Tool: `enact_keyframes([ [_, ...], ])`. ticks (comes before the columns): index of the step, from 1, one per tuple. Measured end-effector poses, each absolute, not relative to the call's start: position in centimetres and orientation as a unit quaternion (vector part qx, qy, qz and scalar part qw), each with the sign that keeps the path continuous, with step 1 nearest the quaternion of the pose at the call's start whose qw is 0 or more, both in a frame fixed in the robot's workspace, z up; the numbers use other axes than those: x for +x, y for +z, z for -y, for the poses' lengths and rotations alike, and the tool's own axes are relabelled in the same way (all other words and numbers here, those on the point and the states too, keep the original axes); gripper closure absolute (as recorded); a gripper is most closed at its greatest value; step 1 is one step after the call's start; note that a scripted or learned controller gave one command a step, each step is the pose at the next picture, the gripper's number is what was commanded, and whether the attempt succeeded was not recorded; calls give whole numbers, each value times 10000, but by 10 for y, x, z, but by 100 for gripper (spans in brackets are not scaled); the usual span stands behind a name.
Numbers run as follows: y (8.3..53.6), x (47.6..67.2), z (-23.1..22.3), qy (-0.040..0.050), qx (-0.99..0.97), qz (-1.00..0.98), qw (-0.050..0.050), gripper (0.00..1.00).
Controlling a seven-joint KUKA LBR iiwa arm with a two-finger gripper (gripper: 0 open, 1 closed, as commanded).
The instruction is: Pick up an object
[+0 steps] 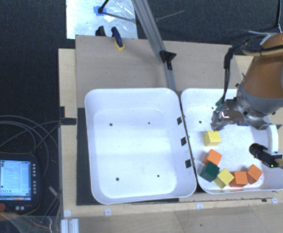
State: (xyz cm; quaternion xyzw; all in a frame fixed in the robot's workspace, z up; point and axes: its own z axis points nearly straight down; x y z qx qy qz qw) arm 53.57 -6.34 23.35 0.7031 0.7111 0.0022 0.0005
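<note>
On the bench (132, 62), the left bin (132, 101) lies bare at nine o'clock of the right bin (192, 101), which holds every block. Near that bin's middle sits a lone yellow cube (212, 138), and the hand (220, 120) hangs just at its one o'clock, low over the bin floor; whether it is spread or pressed together cannot be told, and nothing shows pinched in it. The step looks like the approach before a grasp: the next move would call for shifting toward seven o'clock, centring over the yellow cube, then descending. Toward five o'clock of that cube, an orange cube (212, 157), a green cube (210, 171), a second yellow cube (225, 177) and two more orange cubes (246, 176) crowd the bin's near rim, harder picks since they touch.
</note>
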Motion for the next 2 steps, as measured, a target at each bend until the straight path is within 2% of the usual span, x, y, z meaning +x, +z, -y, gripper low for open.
enact_keyframes([
  [2, 248, 527, -46, 15, 7031, -7111, -1, 100],
])
